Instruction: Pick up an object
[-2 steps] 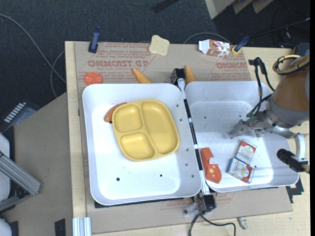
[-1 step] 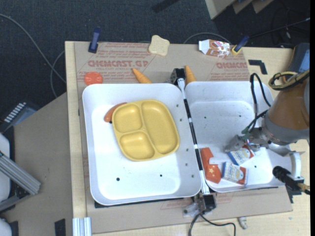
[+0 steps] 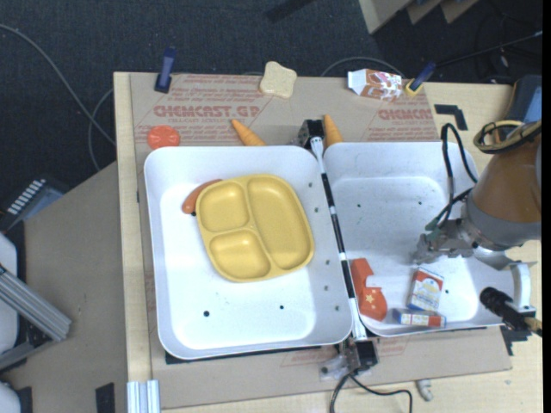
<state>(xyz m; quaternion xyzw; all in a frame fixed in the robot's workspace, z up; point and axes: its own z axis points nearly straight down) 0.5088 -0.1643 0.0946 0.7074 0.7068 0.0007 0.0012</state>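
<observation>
Gripper [image 3: 433, 246] is hovering low in the right bin [image 3: 387, 170]; can't tell its opening or any hold. Small carton [image 3: 426, 289] is lying just below it, risking a nudge against the wall.

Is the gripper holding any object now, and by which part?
It cannot be told: the gripper hangs above the small carton in the right bin.

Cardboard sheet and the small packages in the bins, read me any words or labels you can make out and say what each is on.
"CHEMCAST G.P.": red print on the cardboard sheet behind the left bin, repeated at right, partly hidden.
Small carton in the right bin: print too blurred.
Red packet: unreadable.
Wrapper at the back: unreadable.
</observation>
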